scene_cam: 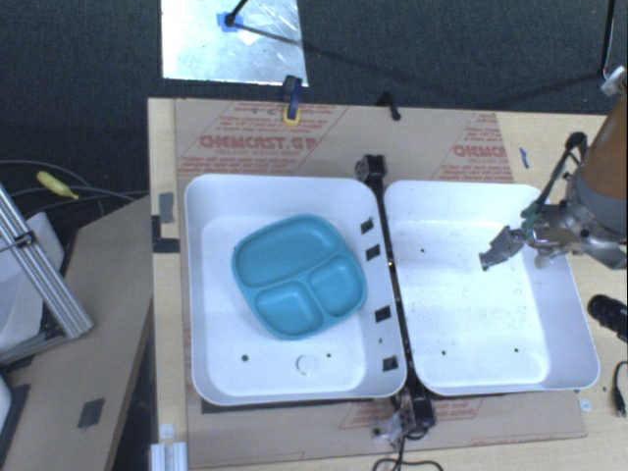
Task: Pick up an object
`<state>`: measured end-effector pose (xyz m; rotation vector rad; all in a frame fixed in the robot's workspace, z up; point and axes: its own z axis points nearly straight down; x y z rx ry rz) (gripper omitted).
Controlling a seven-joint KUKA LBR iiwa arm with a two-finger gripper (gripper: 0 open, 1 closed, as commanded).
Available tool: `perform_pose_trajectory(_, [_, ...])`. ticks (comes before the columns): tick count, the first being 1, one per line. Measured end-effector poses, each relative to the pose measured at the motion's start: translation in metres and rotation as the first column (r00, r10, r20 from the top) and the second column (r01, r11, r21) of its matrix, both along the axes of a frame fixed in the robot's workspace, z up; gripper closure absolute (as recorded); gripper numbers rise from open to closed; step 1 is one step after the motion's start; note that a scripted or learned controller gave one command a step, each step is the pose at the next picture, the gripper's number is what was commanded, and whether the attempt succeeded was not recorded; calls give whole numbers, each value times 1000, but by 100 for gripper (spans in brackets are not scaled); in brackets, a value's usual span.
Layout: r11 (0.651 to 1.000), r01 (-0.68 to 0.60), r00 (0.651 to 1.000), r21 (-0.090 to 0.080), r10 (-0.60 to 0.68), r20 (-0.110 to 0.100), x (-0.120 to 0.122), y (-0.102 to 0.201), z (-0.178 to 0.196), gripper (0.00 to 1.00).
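Observation:
A light blue divided plate (297,275) with three compartments lies flat in the middle of the left white bin (211,263). A small pale round thing (307,364) sits near that bin's front wall. My gripper (515,246) hangs over the right part of the right white bin (564,361), reaching in from the right and well apart from the plate. I see nothing in the gripper.
A black divider with clips (385,283) runs between the two bins. The bins rest on a brown board (265,135) with red lettering. A shiny metal sheet (235,27) lies beyond the board. An aluminium frame (39,273) stands at the left.

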<state>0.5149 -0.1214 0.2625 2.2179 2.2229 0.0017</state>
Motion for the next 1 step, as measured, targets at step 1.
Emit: perform_pose_trajectory(1, [1000, -11, 1000, 5, 11, -2, -29, 97, -6, 0])
